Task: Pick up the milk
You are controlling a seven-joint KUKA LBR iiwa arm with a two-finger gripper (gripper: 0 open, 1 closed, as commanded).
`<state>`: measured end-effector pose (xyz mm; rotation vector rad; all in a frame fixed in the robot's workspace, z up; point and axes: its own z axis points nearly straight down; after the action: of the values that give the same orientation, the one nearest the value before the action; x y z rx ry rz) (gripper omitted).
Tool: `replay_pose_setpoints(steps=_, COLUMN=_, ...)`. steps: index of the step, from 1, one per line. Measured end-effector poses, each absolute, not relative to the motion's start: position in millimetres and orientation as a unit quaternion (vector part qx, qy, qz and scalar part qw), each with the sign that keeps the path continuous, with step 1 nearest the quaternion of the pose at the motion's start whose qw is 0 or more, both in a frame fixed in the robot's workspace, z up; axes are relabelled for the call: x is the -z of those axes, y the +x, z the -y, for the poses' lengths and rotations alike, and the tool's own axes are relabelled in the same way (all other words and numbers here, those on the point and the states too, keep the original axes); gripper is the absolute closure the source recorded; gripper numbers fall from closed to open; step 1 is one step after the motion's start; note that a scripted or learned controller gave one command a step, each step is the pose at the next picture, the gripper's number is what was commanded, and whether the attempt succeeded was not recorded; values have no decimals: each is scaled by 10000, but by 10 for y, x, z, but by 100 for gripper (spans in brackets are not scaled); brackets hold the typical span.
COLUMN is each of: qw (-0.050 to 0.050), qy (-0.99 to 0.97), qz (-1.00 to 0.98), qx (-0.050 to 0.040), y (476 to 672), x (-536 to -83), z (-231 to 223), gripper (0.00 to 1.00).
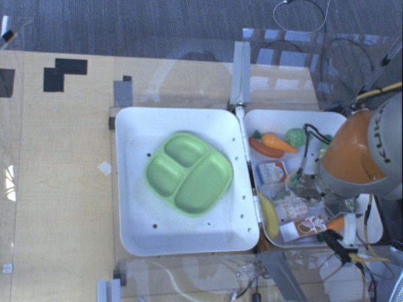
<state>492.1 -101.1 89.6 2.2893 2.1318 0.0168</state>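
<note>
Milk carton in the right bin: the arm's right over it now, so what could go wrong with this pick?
1. Crowding: the milk carton lies flat with the banana and another small carton close by, so a neighbour might get nudged or grabbed instead.
2. The carton lies near the right bin's front wall, which may obstruct the gripper.

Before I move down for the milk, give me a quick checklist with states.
1. Milk in view, lying in the right bin near its front: ok.
2. Gripper over the right bin: ok.
3. Gripper centred over the milk: not ok, it sits behind it.
4. Room around the milk: not ok, banana and a packet crowd it.
5. Finger opening: cannot tell.
</note>
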Motion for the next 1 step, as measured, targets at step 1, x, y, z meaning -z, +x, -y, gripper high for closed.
replay_pose_setpoints(steps=1, qw=23, qy=7164, qz=-6977, qx=-77, y=4934, x=-904, z=1419, gripper=0)
